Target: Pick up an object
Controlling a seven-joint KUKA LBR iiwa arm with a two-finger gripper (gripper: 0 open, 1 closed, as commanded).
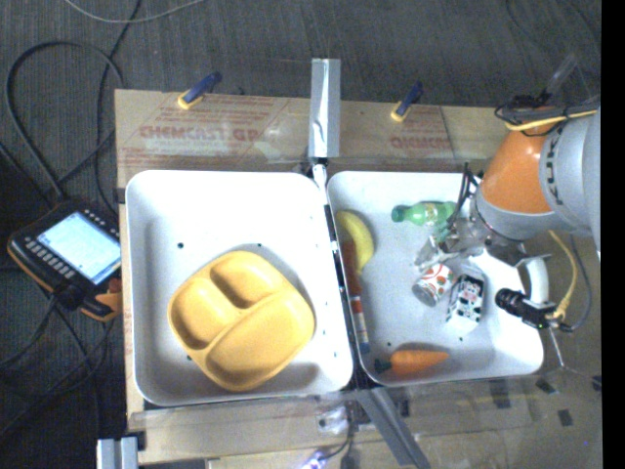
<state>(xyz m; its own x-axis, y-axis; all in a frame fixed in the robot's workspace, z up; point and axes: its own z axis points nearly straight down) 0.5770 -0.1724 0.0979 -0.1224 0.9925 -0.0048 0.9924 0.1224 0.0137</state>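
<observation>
Claw low in right bin; grip state unclear. Green bottle beside it, long axis left-right.

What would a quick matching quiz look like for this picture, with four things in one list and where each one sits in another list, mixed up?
Things:
1. yellow plate
2. banana
3. carrot
4. green bottle

Places:
A. near edge of the right bin
B. left bin
C. far part of the right bin, beside the gripper
D. right bin, against the wall it shares with the left bin

Pairs: 1-B, 2-D, 3-A, 4-C
</observation>
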